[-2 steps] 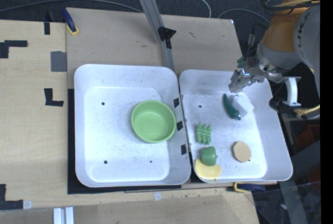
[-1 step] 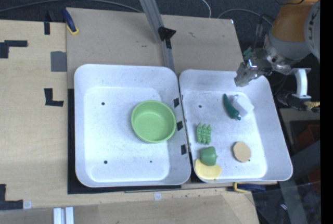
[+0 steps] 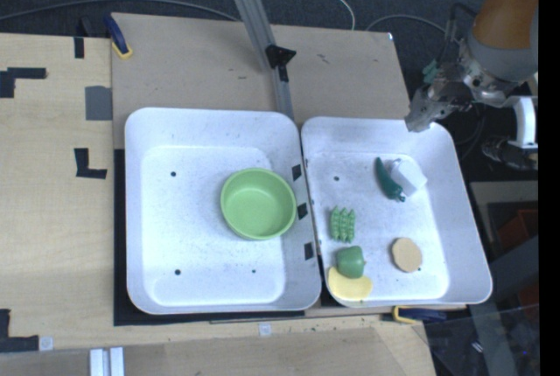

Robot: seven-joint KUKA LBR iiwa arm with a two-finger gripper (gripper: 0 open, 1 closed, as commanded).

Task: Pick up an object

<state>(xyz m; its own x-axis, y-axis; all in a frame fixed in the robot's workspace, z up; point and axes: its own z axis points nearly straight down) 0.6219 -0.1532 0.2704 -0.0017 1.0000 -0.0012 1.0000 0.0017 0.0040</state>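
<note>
White plastic, the right bin held five candidates: one dark green tool with a white end, one ridged green piece, one green pepper-like toy, one yellow piece and one tan disc. The gripper hung over that bin's far corner; its opening could not be told. The isolated disc looked the safest target, approached straight down. One green bowl sat left of that bin.

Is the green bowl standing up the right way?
Yes, upright. The green bowl sits in the left bin with its hollow facing up.
</note>
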